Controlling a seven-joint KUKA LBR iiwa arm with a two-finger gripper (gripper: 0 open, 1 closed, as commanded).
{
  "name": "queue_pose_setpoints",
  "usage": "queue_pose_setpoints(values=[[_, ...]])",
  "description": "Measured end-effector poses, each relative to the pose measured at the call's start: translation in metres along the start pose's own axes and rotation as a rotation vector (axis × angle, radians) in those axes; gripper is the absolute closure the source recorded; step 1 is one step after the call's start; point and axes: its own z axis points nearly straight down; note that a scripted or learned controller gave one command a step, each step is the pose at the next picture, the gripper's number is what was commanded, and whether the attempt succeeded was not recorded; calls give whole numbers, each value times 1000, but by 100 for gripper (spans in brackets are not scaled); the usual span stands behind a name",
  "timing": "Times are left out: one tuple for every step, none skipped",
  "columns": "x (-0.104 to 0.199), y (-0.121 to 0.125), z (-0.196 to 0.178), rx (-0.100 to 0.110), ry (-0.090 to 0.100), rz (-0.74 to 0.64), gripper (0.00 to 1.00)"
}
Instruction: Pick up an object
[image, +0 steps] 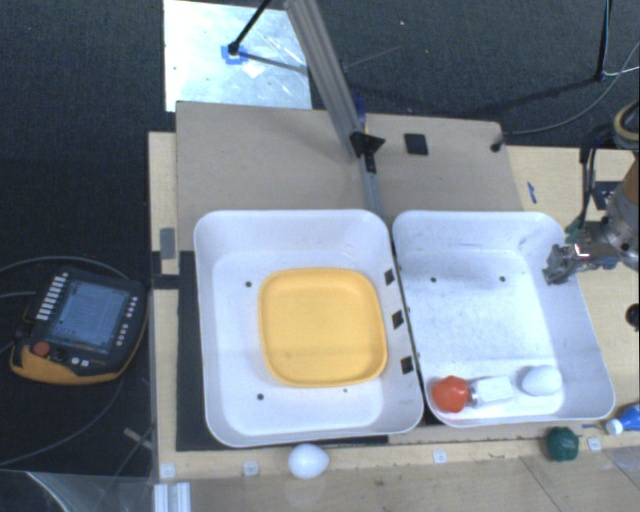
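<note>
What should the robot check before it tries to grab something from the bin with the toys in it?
1. Things to grab in the right bin: ok, a red ball, a white tube and a white egg lie along its near wall.
2. Gripper above a target: not ok, it sits at the bin's far right rim.
3. Room around targets: not ok, ball and tube touch.
4. Path across the bin floor: ok.
5. Gripper ready to close: cannot tell.

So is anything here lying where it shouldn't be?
Yes. A white egg-shaped object lies on the bench in front of the left bin, outside it, and a dark green ball sits outside the right bin near its front corner. Both look like strays.
</note>
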Motion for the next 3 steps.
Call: queue_pose_setpoints(values=[[0,0,-10,4,2,-1,100],[57,2,-5,5,3,-5,100],[114,12,-16,3,3,-6,100]])
